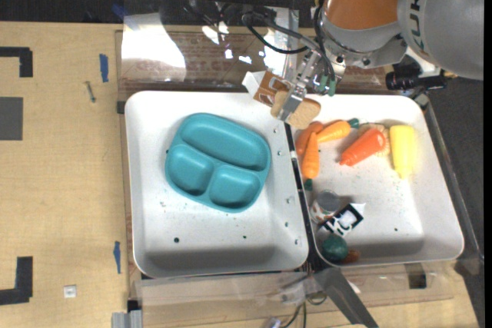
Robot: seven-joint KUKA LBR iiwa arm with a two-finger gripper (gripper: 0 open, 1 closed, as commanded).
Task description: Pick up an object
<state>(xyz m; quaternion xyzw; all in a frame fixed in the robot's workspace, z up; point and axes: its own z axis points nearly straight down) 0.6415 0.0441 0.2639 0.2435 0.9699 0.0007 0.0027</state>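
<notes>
Two-finger gripper above the bins' divider, clamped on a tan bread-like piece — lifted over the right white bin (near the orange plastic carrots). Teal divided plate lies left.

The table looks like pale, matt wood or board. Both white bins look like smooth plastic with a dull sheen. In the left bin, the teal divided tray is smooth, slightly glossy plastic. At the table's far edge, a clear sheet glares brightly. The carrots and the yellow piece in the right bin look like smooth plastic.
</notes>
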